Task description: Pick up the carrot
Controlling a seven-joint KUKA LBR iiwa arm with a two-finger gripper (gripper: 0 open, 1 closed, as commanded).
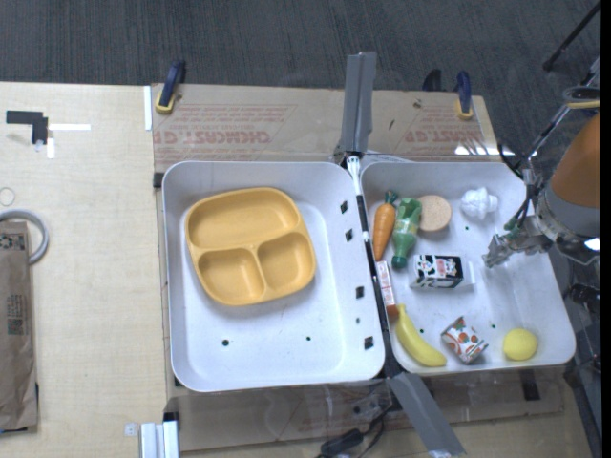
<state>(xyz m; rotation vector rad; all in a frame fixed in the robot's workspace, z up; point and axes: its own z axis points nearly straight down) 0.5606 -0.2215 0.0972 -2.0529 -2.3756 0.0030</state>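
Along the right bin's [558, 299] near edge lie a banana [417, 341], a small red carton [464, 341] and a lemon [520, 344]. Farther in sits a milk carton [438, 272]. The pincer [500, 249] hovers by the bin's right wall; whether it is clenched cannot be told. The carrot [383, 229] lies against the bin's left wall, touching a green bottle [406, 228].
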